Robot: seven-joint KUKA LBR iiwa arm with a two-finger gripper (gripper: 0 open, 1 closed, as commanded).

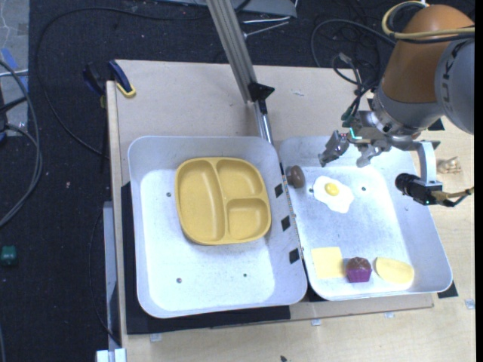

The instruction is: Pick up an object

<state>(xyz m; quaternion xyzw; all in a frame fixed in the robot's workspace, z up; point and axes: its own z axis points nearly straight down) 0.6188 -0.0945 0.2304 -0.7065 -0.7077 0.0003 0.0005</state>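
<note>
Currently the pincer (352, 152) hangs over the far end of the right bin (423, 236), its two fingers spread wide with nothing between them; this is a pose for approach, not for carrying. Its tips point down toward the bin floor, and the grey arm (423, 59) reaches in from the right, so the near part of the bin stays unobstructed.

Just beside the pincer, toward the near side, lies a toy fried egg (333, 194), flat on the bin floor; it is judged the likeliest target, though its low profile gives the fingers little to close on. A small brown round piece (295, 176) sits at the left wall of the same bin, near the egg but apart from it; the wall may hinder a finger on that side.

Along the near end of the right bin, three items stand in a row: a flat yellow cheese-like slice (327, 262), a purple block (358, 269) and a pale yellow oval piece (394, 271); the purple block touches or nearly touches the oval.

The left bin (151, 277) carries a yellow divided plate (223, 200), well apart from the pincer; both bins rest on the table (181, 96).
</note>
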